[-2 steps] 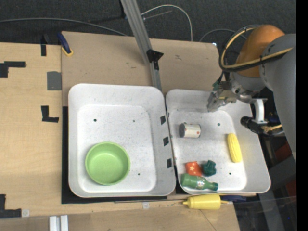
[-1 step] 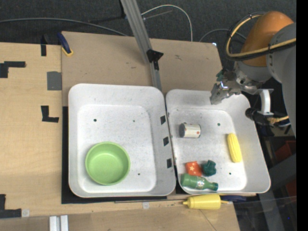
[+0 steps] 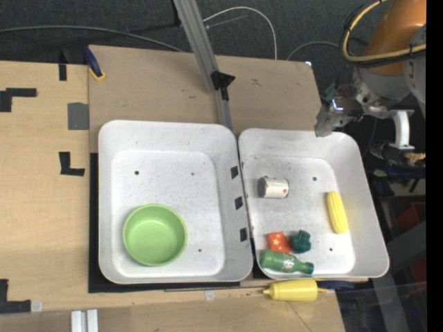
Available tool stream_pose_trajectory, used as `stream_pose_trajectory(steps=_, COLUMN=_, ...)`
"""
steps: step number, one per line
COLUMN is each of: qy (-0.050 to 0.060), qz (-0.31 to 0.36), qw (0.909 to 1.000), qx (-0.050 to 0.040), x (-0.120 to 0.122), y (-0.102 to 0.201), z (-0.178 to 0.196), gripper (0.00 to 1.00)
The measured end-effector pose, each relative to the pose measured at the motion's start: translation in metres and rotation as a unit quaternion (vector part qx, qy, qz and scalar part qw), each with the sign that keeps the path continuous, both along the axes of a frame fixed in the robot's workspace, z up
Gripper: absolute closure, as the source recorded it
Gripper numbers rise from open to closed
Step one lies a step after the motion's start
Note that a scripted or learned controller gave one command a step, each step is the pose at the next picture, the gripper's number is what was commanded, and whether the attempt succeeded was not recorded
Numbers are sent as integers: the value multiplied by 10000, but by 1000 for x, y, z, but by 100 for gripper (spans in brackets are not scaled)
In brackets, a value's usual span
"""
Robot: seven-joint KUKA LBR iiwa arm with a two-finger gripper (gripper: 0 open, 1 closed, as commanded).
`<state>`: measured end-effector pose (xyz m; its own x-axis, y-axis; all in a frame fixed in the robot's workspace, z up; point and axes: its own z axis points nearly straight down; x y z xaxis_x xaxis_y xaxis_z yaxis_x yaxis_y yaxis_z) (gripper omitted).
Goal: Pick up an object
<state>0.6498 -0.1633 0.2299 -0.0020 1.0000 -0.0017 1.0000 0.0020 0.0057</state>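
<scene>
The right bin point(image 3: 346, 147) holds a small white can point(image 3: 274, 187) lying on its side, a yellow corn cob point(image 3: 336, 211) near the right wall, an orange piece point(image 3: 277, 241), a dark green piece point(image 3: 300, 241) and a green bottle point(image 3: 286, 262) lying along the front wall. A green bowl point(image 3: 155, 234) sits in the front of the left bin point(image 3: 166, 133). My gripper point(image 3: 327, 125) hangs at the back right corner of the right bin, above its rim and apart from all the objects. Nothing shows between its fingers.
A yellow bottle point(image 3: 293, 290) lies on the bench just outside the right bin's front wall. A grey slanted pole point(image 3: 201, 37) rises behind the bins, with cables on the dark floor beyond. The arm's orange band point(image 3: 394, 19) is at the top right.
</scene>
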Motion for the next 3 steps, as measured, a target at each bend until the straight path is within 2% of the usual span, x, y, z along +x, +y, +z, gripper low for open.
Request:
stream_pose_trajectory(steps=1, qy=33, qz=-4, qw=10000, qx=5, x=0, y=0, z=-3, gripper=100)
stream_pose_trajectory(steps=2, qy=33, qz=13, qw=10000, qx=14, x=-30, y=47, z=6, gripper=100)
stream_pose_trajectory(steps=3, qy=50, qz=20, qw=10000, qx=16, x=-57, y=103, z=0, gripper=100)
